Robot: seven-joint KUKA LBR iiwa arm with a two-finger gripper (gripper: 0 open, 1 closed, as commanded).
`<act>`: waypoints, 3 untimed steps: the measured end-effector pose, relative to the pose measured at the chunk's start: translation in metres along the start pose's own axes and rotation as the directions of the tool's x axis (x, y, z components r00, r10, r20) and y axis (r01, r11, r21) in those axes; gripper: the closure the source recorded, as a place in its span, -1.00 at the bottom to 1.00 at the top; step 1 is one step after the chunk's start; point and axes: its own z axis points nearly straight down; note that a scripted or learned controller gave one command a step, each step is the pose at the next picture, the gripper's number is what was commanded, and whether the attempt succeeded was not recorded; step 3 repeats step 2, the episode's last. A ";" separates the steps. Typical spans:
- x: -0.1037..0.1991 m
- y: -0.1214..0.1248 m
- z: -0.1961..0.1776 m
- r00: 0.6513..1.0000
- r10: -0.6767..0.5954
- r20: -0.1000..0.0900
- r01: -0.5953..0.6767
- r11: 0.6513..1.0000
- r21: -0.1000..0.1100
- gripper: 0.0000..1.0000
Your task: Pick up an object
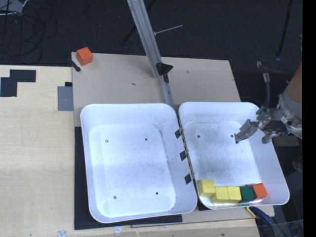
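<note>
Along the front edge of the right bin lies a row of blocks: two yellow ones, a green one and an orange-red one. My gripper hovers over the right side of that bin, well behind the blocks. It is open, one grey finger pointing left and down, and nothing sits between the fingers. The arm's wrist sits at the frame's right edge.
The left bin lies beside the right one, joined by small black clips. A slanted aluminium rail runs from the top centre down to the gap between the bins. An orange cube rests on the bench at the back left.
</note>
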 end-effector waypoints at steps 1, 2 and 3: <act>0.049 0.029 -0.112 1.000 -0.014 0.001 0.014 1.000 -0.008 -1.00; 0.080 0.090 -0.256 1.000 -0.011 0.001 0.011 1.000 -0.008 -1.00; 0.080 0.090 -0.256 1.000 -0.011 0.001 0.011 1.000 -0.008 -1.00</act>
